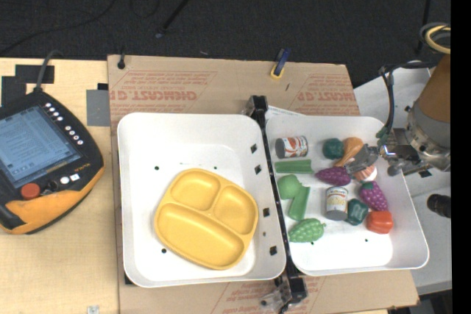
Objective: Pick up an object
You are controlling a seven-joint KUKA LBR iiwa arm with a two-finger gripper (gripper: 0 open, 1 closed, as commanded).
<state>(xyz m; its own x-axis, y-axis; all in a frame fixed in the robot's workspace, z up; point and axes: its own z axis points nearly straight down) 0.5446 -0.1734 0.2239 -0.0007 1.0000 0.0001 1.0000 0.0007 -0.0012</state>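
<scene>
Arm: the grey arm with its orange band is seen entering over the right rim of the right bin (412,261), wrist low above the toys.
Gripper: the gripper (366,160) is set down among the toys near the bin's right rim, toward its far edge; whether anything is pinched cannot be told from this slant.
Nearest things: an orange piece (352,148) lies just beside the gripper on the far side, a purple grape bunch (335,176) just beside it toward the bin's middle, and a second purple bunch (374,195) toward the near edge.
Axis: the first grape bunch is laid with its long axis roughly across the bin, left rim to right rim.
Other toys: a red-and-white can (292,147) stands near the far left corner, a small tin (336,202) in the middle, a red block (380,221) toward the near right.
Left bin: a yellow divided plate (206,217) is held in the left bin (140,158).
Judgement: the pick is judged to be at the closing stage, with the orange piece or grapes the likeliest target.
</scene>
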